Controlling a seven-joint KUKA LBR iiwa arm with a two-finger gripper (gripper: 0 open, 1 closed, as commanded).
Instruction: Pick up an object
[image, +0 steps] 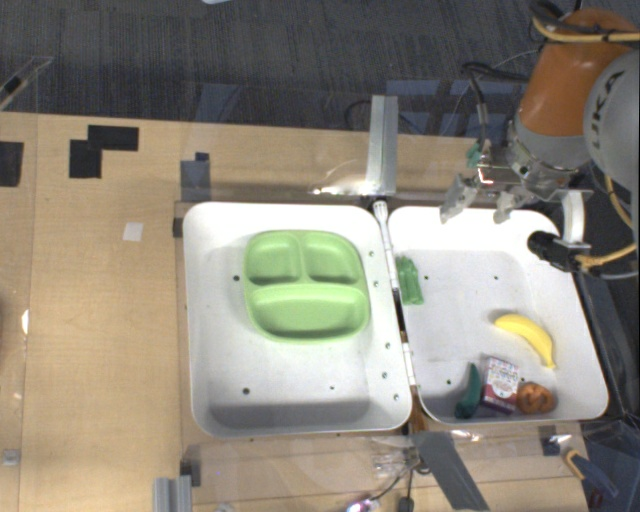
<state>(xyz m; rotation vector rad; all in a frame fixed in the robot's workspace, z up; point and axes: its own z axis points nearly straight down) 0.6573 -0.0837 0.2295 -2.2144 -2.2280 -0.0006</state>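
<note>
My gripper (478, 204) hangs open over the far edge of the right bin (455, 262), with nothing between its two fingers. In that bin lie a yellow banana (528, 336) at the right, a small green block (408, 280) against the left wall, and, at the near edge, a dark green object (469, 391), a small printed packet (500, 384) and a brown round item (535, 398). All of them lie well apart from the gripper, toward the near side.
The left bin (215, 370) holds a green divided plate (303, 284). A metal post (382, 145) stands behind the seam between the bins. The arm's orange band (565, 85) and cables sit at the upper right.
</note>
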